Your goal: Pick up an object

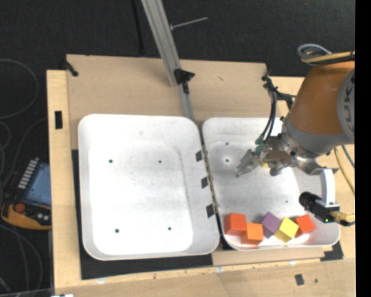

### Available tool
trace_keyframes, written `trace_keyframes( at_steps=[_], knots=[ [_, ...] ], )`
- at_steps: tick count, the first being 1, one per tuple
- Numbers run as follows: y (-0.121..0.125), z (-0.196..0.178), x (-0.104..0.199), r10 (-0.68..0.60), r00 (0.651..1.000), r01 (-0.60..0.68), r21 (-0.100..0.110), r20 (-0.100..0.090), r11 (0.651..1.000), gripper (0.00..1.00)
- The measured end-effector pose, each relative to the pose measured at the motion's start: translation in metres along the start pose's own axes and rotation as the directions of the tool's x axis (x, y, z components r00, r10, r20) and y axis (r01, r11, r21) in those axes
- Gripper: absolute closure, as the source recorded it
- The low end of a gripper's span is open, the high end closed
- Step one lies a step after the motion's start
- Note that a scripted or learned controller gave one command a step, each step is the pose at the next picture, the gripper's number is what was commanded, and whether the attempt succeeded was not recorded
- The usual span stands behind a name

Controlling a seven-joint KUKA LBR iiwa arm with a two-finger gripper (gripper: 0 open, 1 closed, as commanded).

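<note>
Worktop [136, 82] of pale board, two shallow white bins side by side on it. Left bin [142, 184] shows a bare white floor with a few dark dots. Right bin [235, 141] holds all the blocks, gathered along its near edge.

Blocks, left to right along that near rim: a red-orange block [235, 223], an orange block [254, 232] just in front of and touching it, a purple block [271, 223], a yellow block [288, 229] touching the purple one, and a red block [305, 223] at the far right, partly tucked behind the yellow one. All sit on the bin floor, packed close together.

Arm [321, 110] comes in from the right, orange band broad above the wrist, grey section below it. The claw [260, 163] hangs over the middle of the right bin, pointing toward the left, well apart from the row of blocks. Its fingers look spread, one grey finger [245, 164] slanting down to the left, with nothing between them. Whether the tips touch the bin floor, I cannot tell.

A slanted metal rail [164, 39] runs from the top down to the gap between the bins. Left of the worktop, on the dark floor, a handheld controller [31, 193] with cables.
</note>
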State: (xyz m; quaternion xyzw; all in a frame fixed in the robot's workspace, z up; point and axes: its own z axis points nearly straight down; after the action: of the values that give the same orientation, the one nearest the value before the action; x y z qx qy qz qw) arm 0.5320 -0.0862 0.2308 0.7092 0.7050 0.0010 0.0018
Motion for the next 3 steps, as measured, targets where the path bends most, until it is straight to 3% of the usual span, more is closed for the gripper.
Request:
trace_keyframes(
  at_steps=[1, 2, 3],
  knots=[
    [0.045, 0.077, -0.01, -0.006, 1.0, 0.006, 0.007, 0.001, 1.0, 0.0],
    [-0.037, 0.134, -0.005, 0.0, 1.0, 0.0, 0.0, 0.001, 1.0, 0.0],
    [-0.046, -0.006, 0.007, -0.01, 1.0, 0.01, -0.006, 0.0, 1.0, 0.0]
  ],
)
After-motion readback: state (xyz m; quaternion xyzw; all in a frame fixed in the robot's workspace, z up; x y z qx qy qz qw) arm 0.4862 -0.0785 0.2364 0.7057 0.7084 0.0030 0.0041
